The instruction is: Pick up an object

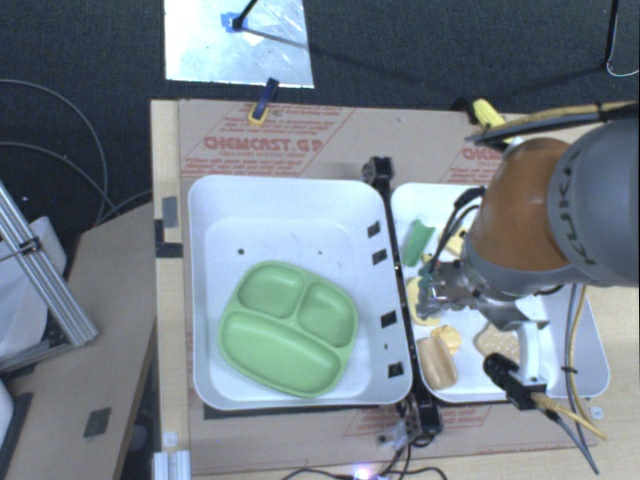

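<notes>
While the arm (540, 218) hangs over the right bin (590, 368), nothing looks lifted yet; the jaws' state cannot be told.

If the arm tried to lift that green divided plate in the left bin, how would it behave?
The green divided plate looks like moulded plastic, so probably stiff and light. It lies flat in the left bin, so it is unlikely to roll. Its low rim and smooth surface may let fingers slip.

even overhead light, slightly soft focus, glare on the foil sheet (238, 26).
</notes>
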`<state>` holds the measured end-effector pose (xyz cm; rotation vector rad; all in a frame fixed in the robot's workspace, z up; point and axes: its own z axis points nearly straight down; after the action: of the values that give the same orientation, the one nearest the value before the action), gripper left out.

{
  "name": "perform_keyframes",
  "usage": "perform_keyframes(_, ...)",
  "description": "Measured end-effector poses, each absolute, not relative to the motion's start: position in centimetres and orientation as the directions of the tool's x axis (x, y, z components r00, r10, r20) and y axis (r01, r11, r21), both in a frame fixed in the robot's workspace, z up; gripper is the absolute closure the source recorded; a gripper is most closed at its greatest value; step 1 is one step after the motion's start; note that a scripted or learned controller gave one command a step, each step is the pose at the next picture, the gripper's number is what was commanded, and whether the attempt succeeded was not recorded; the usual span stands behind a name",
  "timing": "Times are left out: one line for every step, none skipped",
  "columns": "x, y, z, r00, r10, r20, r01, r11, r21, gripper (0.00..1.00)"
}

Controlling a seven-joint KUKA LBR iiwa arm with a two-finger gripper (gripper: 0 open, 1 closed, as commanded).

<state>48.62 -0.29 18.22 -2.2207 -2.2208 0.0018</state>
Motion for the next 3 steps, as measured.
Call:
perform_keyframes(48.8, 1.2, 23.7, -0.006, 1.000, 0.001, 1.000, 0.006, 0.007, 1.00)
perform_keyframes(48.8, 2.8, 33.9, -0.008, 1.000, 0.002, 1.000, 0.008, 0.013, 1.00)
perform_keyframes(48.5, 10.1, 24.2, -0.010, 1.000, 0.001, 1.000, 0.010, -0.008, 1.00)
